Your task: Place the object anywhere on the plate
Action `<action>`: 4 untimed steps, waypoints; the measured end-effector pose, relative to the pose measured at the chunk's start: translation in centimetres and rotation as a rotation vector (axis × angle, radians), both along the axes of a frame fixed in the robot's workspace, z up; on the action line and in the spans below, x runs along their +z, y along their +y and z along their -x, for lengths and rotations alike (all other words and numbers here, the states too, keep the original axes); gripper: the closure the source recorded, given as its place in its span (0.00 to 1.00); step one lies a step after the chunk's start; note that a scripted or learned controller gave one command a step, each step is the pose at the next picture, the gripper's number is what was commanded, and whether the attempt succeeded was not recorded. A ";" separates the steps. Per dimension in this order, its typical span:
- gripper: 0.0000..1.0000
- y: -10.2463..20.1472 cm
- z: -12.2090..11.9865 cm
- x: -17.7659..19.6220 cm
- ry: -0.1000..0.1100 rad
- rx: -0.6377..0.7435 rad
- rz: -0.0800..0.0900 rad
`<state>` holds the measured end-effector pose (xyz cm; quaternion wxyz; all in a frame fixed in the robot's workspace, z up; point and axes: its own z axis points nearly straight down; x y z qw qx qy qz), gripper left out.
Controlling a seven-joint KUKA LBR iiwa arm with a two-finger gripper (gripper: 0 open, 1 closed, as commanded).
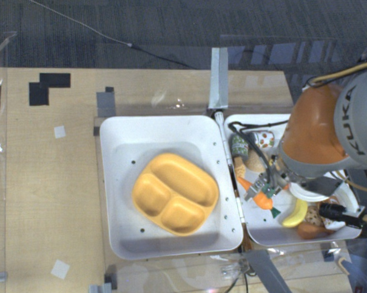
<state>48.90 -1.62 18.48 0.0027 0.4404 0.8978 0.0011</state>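
Main risk: a bad pick caused by clutter. The right bin (254, 231) is packed, and the carrot (263, 199) lies close against a banana (295, 214) and other toy foods, so a neighbour could be nudged or dragged along, or the carrot clipped by its edge and dropped before the divider is cleared. A drop between the bins is also possible, since the path to the plate (175, 192) crosses both rims.

The gripper (269, 183) is seen low in the right bin, with the carrot directly at its tip, touching or nearly so. Whether it is open, closed or gripping cannot be told; the tip is blurred by wiring and clutter. A hold is not confirmed.

The plate sits centred in the left bin (123, 236), well apart from the carrot.
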 end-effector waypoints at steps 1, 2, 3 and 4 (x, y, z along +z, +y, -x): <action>1.00 8.7 -4.1 9.6 -0.003 -0.200 -0.005; 1.00 14.5 -0.4 -2.8 0.013 -0.202 0.000; 1.00 16.5 -6.9 5.6 -0.005 -0.243 -0.006; 0.00 16.5 -6.7 5.3 0.000 -0.243 -0.003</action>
